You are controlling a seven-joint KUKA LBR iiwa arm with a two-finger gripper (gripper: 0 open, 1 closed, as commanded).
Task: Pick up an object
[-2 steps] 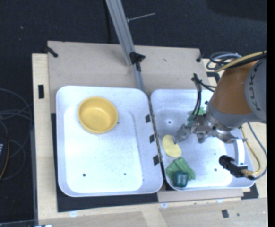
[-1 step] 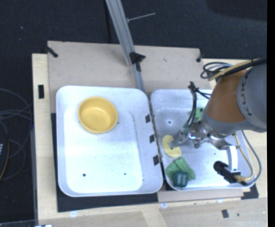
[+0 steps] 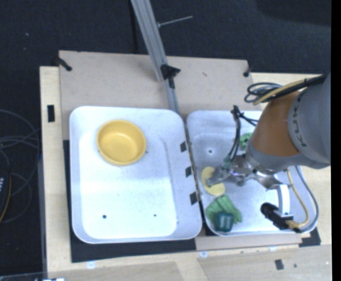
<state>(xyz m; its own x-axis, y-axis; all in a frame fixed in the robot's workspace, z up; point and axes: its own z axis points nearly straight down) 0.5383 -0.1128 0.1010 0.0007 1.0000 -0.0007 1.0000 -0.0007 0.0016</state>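
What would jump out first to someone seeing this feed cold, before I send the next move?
Probably the yellow bowl, alone in the upper left of the left bin. Next, the grey arm with its orange band, hanging over the right bin, its tool low beside a yellow piece. Just below that sits a green object, near the bin's front edge.

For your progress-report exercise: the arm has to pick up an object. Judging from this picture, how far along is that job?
Done: the two-finger gripper has reached low into the right white bin, beside the small yellow pieces.
In hand: nothing visibly; whether anything sits between its fingers cannot be told.
Left: grasping and lifting. The green leafy toy lies in that bin, and the round yellow bowl sits in the left white bin.
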